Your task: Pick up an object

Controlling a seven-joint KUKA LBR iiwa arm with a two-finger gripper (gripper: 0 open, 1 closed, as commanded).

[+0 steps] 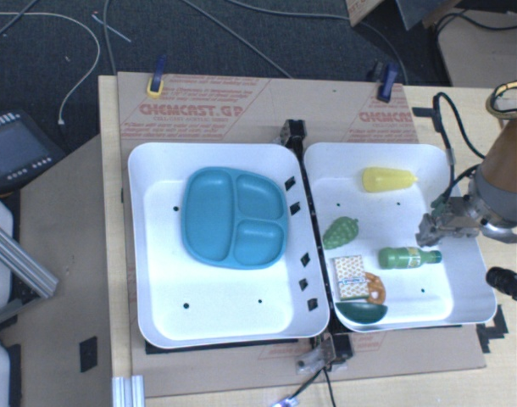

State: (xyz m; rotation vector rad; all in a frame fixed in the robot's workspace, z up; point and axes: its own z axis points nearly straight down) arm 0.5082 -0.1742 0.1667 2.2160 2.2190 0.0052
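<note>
Green bottle (408, 258) lying on its side in right bin (462, 308), cap toward the arm. Gripper (434, 231) just above its cap end; grip width: cannot tell. Best to centre over the body, not the cap. Cracker packet (351, 275) close by.
</note>
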